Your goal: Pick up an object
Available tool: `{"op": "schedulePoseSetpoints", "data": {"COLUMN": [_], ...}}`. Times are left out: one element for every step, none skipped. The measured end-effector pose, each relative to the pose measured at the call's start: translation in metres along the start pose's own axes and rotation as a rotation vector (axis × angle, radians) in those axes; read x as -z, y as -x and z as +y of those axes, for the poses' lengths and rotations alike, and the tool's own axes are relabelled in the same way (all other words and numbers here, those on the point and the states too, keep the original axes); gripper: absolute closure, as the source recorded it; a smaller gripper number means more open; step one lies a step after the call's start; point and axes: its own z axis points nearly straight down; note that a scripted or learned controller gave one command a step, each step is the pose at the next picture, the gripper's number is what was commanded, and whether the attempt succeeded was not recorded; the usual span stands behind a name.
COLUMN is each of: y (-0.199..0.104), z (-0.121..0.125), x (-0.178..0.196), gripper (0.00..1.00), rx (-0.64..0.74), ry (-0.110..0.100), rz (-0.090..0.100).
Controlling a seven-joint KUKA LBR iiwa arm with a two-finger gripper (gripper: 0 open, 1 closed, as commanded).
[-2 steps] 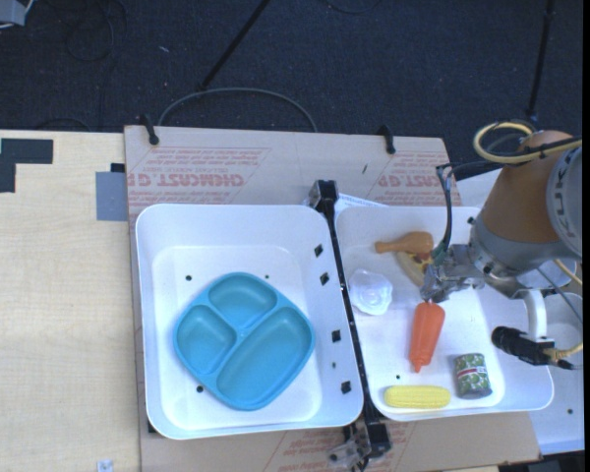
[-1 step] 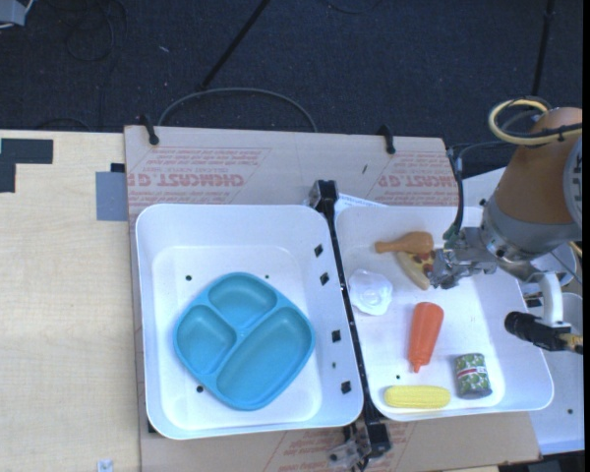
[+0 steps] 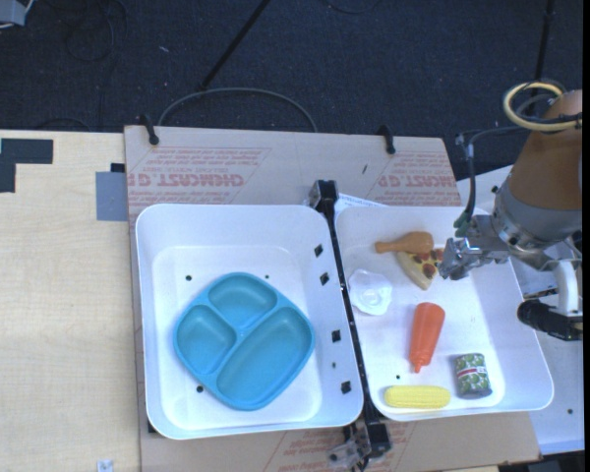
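Observation:
The right bin (image 3: pixel 516 308) holds several toy foods. A brown drumstick (image 3: pixel 403 245) lies at its back, with a pizza slice (image 3: pixel 418 267) just in front of it. A white crumpled piece (image 3: pixel 371 291) sits near the divider, and an orange carrot (image 3: pixel 425 334) lies in the middle. A yellow corn cob (image 3: pixel 418 396) and a small green can (image 3: pixel 472 375) rest along the front. My gripper (image 3: pixel 455 262) hangs low at the right end of the pizza slice, close to it or touching it. No object shows lifted in it.
The left bin (image 3: pixel 167 264) holds a blue divided plate (image 3: pixel 243 339). A black divider (image 3: pixel 336 303) runs between the two bins. The arm comes in over the right bin's right rim. A pale wooden bench surface lies to the left.

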Motion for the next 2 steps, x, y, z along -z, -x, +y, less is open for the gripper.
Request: {"op": "schedulePoseSetpoints", "data": {"y": [-0.049,-0.102], "z": [-0.003,0.0], "x": [-0.007,0.007], "gripper": [1.0,1.0], "rx": [0.002,0.004], "ry": [-0.005,-0.002], "rz": [0.002,0.002]}}
